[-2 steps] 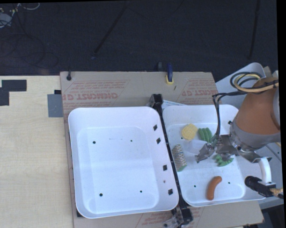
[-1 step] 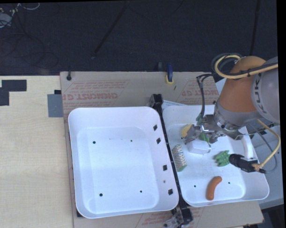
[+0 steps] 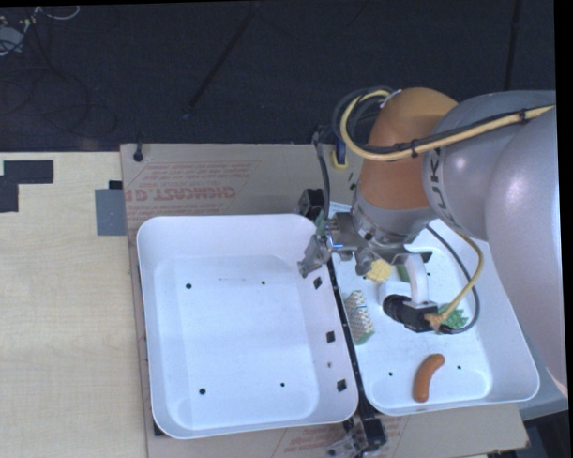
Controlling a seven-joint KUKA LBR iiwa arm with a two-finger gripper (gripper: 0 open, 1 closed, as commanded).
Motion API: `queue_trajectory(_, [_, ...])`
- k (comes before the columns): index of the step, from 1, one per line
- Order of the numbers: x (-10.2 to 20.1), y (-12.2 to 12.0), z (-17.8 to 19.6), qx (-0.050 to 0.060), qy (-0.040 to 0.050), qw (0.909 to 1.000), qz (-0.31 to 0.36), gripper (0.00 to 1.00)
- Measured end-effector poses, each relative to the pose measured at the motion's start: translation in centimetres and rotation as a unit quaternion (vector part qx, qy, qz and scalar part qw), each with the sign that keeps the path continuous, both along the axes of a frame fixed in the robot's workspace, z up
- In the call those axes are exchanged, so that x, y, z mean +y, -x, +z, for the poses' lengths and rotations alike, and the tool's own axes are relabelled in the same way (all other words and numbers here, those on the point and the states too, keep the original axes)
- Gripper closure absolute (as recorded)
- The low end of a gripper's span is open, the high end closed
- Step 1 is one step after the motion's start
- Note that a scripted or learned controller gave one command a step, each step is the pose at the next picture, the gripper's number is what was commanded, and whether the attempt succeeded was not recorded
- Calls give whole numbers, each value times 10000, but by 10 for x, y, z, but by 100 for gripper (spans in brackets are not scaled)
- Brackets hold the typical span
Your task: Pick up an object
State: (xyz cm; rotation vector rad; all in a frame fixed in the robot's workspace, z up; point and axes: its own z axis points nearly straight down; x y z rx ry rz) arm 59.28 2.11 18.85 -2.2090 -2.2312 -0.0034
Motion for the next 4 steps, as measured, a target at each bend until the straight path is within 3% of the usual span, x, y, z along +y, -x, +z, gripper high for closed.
queue_trajectory(1, [-15, 65, 23, 36, 12, 10000, -69, 0])
queue_trajectory(2, [-62, 29, 168, -68, 29, 9999, -67, 0])
queue_trajectory(3, [-59, 32, 168, 25, 21, 10000, -36, 100])
queue_trajectory(4, [-84, 94, 143, 37, 12, 10000, -65, 100])
